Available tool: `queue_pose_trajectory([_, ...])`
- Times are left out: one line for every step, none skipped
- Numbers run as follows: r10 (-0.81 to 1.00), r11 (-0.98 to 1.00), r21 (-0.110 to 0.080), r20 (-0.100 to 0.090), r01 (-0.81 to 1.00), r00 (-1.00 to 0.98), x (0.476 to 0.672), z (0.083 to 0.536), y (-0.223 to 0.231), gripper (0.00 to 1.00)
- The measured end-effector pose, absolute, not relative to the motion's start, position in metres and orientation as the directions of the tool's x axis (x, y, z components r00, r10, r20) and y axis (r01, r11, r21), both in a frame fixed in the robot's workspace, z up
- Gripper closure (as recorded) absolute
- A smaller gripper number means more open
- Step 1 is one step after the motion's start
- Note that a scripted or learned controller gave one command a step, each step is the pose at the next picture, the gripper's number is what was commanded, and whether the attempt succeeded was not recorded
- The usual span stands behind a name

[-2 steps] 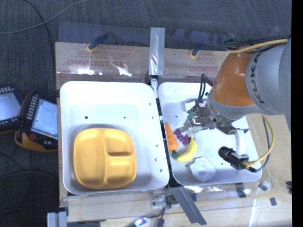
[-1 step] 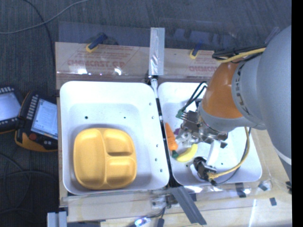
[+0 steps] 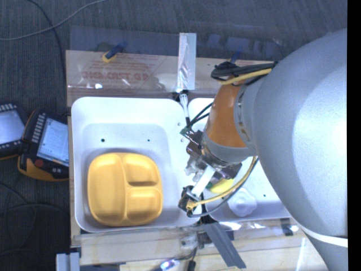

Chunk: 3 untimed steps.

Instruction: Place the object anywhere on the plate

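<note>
here the yellow plate, a moulded one with three compartments, lies in the front half of the left bin on the counter, and nothing rests on it. the arm reaches in from the right and hangs low over the wall where the two bins meet, its orange band above the near corner of the right bin. the hand sits just beside that dividing wall, on the right bin's side; whether it is released or clenched i cannot tell, since the wrist hides it. a small yellow-green object shows just under the wrist in the right bin, mostly covered, well apart from the plate. near it, toward the front, lies a pale rounded thing on the bin floor. a handheld controller lies on the dark floor left of the counter.
</note>
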State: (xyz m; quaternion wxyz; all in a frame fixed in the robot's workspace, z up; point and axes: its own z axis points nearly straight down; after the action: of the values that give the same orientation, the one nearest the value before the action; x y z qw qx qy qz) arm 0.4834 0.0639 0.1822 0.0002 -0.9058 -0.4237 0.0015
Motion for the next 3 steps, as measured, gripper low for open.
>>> queue_pose_trajectory([0.781, -0.625, 0.000, -0.006, 0.781, 0.625, 0.494, 0.182, -0.019, 1.00])
queue_pose_trajectory([0.820, -0.572, 0.003, -0.002, 0.820, 0.572, 0.514, 0.355, -0.024, 1.00])
queue_pose_trajectory([0.610, -0.792, 0.000, -0.004, 0.610, 0.792, 0.483, 0.240, -0.026, 1.00])
